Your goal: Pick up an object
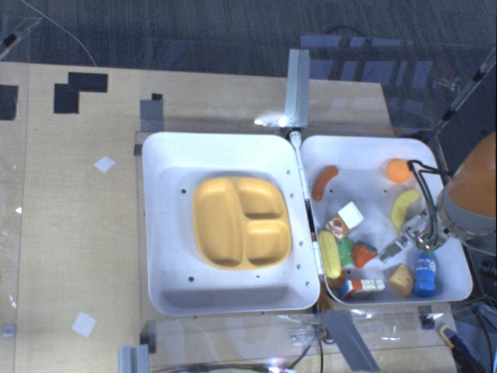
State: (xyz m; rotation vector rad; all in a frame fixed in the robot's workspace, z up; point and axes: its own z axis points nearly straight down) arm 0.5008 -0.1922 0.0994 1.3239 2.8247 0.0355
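Objects crowd the right bin, where we see the end effector lowered from the grey arm at the right edge. We cannot tell from this slant whether it is released or clenched, and nothing visibly sits in its grasp. Just beside it, toward the near rim, lie a tan block and a blue bottle. Just behind it curves a yellow banana, with an orange ball farther back. To its left sit a strawberry, a yellow corn cob and a white cube, and beyond those a red sausage. A small red-and-white tube lies near the front left corner. Well apart to the left, the left bin holds a yellow divided tray on the counter.
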